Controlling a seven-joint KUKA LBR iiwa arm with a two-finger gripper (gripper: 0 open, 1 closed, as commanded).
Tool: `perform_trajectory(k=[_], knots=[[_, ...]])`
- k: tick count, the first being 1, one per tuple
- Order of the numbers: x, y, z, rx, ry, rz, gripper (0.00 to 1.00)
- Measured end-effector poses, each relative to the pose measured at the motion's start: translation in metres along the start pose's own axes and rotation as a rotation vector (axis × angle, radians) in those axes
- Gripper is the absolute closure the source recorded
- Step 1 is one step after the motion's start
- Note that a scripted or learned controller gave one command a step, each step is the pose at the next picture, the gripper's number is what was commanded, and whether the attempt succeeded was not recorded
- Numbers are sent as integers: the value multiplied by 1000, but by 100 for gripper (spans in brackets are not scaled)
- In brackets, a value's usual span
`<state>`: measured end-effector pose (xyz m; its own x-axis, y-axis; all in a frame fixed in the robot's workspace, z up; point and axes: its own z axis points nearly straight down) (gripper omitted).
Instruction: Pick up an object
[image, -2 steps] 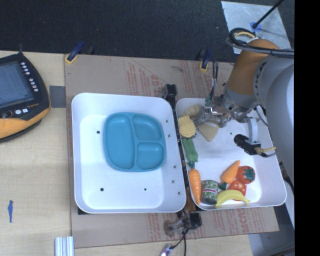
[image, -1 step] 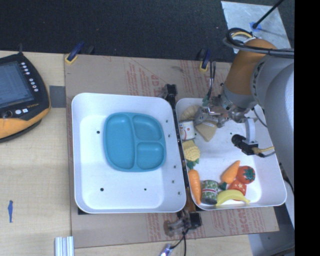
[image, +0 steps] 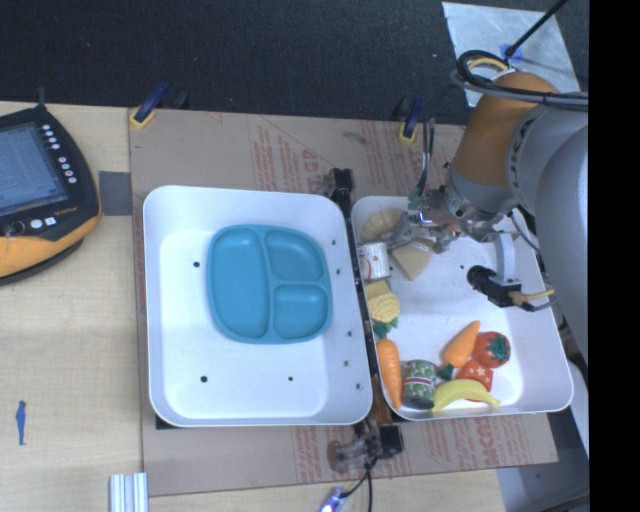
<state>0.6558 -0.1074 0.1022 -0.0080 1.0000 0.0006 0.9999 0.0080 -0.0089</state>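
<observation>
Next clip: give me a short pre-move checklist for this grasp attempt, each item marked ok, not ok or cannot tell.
1. Gripper over the right bin: ok, at its far left corner.
2. A target under it: ok, a beige wedge lies just below.
3. Anything held between the fingers: cannot tell.
4. Room around the wedge: not ok, a can and corn lie close beside it.
5. Blue plate out of the way: ok, in the left bin.

The grey arm with its orange band (image: 500, 130) covered the right white bin's (image: 545, 330) far right corner. Its gripper's (image: 415, 232) tips blurred into the pale beige wedge (image: 410, 262) beneath, grip unclear.
</observation>
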Motion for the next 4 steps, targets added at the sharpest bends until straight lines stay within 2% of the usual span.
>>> perform_trajectory(k=[1,2,3,4], knots=[[45,-72,-90,-6,0,3,100],[-6,0,11,-5,-1,5,100],[-6,0,11,-6,-1,4,0],[-17,1,10,-8,-1,5,0]])
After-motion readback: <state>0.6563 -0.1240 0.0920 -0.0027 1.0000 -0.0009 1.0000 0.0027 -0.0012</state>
